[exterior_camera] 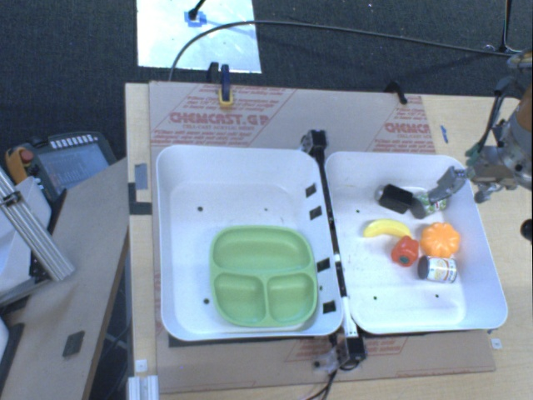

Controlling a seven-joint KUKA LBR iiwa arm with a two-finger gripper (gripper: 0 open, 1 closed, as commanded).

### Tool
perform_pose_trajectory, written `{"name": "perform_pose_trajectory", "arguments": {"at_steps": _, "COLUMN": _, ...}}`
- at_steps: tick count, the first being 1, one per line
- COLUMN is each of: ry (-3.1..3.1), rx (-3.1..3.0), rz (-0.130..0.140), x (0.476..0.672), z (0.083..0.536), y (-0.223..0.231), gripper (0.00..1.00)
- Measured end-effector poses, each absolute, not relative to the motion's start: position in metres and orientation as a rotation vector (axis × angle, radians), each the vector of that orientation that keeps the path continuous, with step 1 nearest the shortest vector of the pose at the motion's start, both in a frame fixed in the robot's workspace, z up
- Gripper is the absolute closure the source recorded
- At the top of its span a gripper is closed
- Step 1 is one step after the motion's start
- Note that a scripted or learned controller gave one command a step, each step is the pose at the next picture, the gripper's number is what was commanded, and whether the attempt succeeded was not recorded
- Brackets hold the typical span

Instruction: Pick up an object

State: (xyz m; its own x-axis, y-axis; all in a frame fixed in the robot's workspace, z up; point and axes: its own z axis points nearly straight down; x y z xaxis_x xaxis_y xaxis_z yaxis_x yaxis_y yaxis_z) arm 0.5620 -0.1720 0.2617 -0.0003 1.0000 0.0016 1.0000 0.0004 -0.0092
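In the right bin [466, 311] lie a black block [396, 197], a yellow banana [386, 228], a red pepper [405, 251], an orange pumpkin [440, 238] and a small labelled can [438, 269] on its side. My gripper [460, 185] hangs over the bin's far right corner, just right of the black block and above the pumpkin. A small greenish-grey piece [429, 206] sits at its lower tip, beside the block. I see nothing clearly held.
The left bin [179, 198] holds a green divided plate [264, 276]. A black divider with clips [326, 223] runs between the bins. A cable [375, 36] crosses the dark floor behind, and a pendant [71, 165] rests at the left.
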Motion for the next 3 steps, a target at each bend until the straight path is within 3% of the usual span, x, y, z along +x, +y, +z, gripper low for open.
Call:
{"name": "perform_pose_trajectory", "arguments": {"at_steps": 1, "ry": -2.226, "rx": -2.219, "rz": -0.001, "x": 0.564, "z": 0.268, "y": -0.172, "gripper": 0.00}}
{"name": "perform_pose_trajectory", "arguments": {"at_steps": 3, "ry": -2.221, "rx": -2.219, "rz": 0.002, "x": 0.565, "z": 0.162, "y": -0.167, "gripper": 0.00}}
